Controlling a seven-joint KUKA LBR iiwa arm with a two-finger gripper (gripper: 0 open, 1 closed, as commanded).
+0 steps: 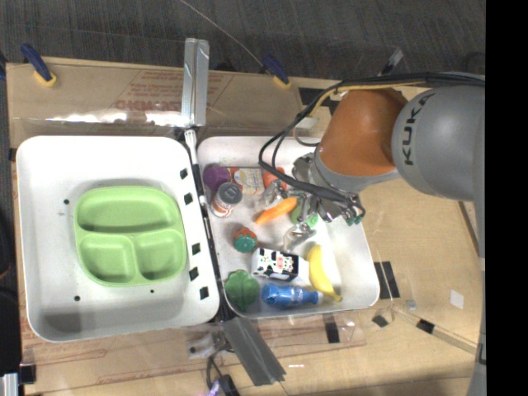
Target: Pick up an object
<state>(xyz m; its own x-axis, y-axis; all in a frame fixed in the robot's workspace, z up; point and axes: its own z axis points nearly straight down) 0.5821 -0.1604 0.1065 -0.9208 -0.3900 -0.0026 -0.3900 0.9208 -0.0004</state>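
Observation:
The right bin [360, 254] holds several small objects: an orange carrot [275, 211], a yellow banana [319, 272], a blue bottle [290, 296], a green leafy item [242, 288], a black-and-white card [275, 263], a purple item [216, 176], a small can [228, 194] and a red-green ball [244, 239]. My gripper [302, 225] reaches down into the bin just right of the carrot and above the banana, under the grey arm with its orange band [360, 134]. The wrist and cables hide most of the gripper.
The left bin [41, 246] holds a green divided tray [129, 235]. A metal divider bar [195, 81] rises between the bins at the back. Blue clamps [39, 63] hold the cardboard backing. Open bench surface lies to the right of the bins.

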